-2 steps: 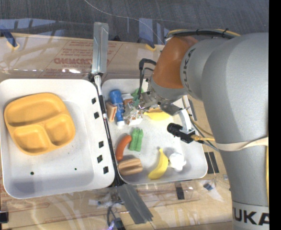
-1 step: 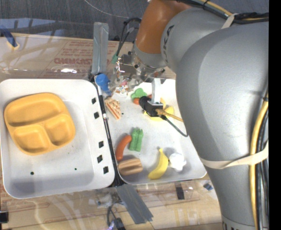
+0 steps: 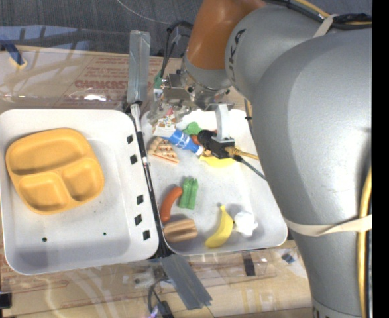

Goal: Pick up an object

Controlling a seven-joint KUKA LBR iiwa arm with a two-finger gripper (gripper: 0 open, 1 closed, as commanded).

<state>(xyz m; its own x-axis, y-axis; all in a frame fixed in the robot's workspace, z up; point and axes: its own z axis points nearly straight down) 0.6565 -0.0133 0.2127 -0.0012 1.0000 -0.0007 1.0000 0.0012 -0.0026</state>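
Note:
My gripper (image 3: 184, 114) hangs low over the far end of the right bin (image 3: 264, 197), under the orange band of the arm. Just below it lie a blue and white bottle-like toy (image 3: 183, 140), a green piece (image 3: 192, 128) and a tan waffle (image 3: 162, 151). A yellow piece (image 3: 218, 159) lies beside a black part of the tool. Toward the near end are a red sausage (image 3: 171, 202), a green block (image 3: 189, 193), a banana (image 3: 222, 227), a brown bun (image 3: 180, 230) and a white lump (image 3: 245, 223). The gripper body hides what is under it.
The left bin (image 3: 61, 244) holds a yellow divided plate (image 3: 54, 169) at its far left. A ridge with black clips (image 3: 141, 197) separates the two bins. The arm's grey bulk (image 3: 313, 144) covers the right side of the bench.

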